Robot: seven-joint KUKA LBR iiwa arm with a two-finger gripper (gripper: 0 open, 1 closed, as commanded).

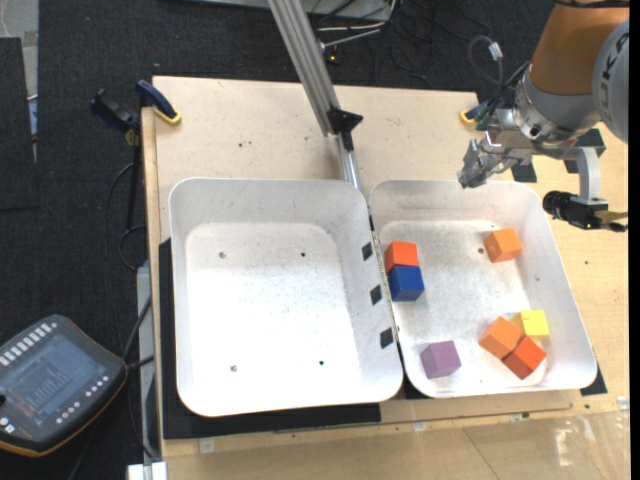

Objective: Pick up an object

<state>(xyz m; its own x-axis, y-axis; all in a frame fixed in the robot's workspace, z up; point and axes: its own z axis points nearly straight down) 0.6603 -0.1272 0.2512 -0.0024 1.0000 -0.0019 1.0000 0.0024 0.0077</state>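
Observation:
The right bin (560, 298) holds several small blocks. An orange-red block (402, 254) touches a blue block (406, 283) near the bin's left wall. An orange block (503, 244) lies toward the far right. A purple block (440, 358) sits near the front. At the front right, an orange block (499, 336), a yellow block (534, 322) and a red-orange block (526, 357) cluster together. My gripper (474, 173) hangs above the bin's far rim, up and left of the far orange block, with nothing visibly held.
The left bin (200, 218) stands beside the right one. A slanted metal pole (305, 53) ends near the bins' far junction. A teach pendant (50, 378) lies at the lower left. Clamps (150, 103) sit at the bench's far left corner.

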